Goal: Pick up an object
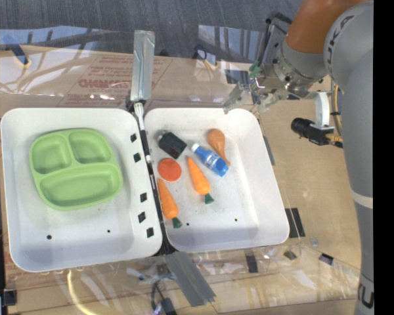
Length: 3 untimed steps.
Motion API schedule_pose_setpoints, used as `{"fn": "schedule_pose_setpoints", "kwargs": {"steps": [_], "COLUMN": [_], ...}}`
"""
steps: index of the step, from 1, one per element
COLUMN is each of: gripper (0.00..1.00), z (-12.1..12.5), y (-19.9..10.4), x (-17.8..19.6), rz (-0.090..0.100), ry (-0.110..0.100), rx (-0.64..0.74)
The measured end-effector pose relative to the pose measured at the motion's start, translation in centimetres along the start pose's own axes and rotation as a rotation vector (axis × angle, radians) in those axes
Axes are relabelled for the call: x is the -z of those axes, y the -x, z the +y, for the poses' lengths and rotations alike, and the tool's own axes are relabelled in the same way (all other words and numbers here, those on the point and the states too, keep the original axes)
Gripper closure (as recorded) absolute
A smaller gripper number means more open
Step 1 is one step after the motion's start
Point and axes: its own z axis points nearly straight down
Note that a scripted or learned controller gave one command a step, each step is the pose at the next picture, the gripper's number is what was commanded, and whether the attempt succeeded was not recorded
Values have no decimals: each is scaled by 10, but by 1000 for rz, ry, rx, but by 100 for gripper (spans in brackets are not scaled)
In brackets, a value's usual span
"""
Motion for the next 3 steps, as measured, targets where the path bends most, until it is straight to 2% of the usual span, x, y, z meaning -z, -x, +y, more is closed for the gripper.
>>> {"fn": "schedule_pose_setpoints", "kwargs": {"steps": [1, 2, 3], "gripper": [0, 100, 0], "z": [-68, -67, -67], "y": [-30, -30, -30], "x": [-165, -154, -154], "rz": [2, 2, 1], "ry": [-6, -5, -5], "rx": [-142, -138, -137]}}
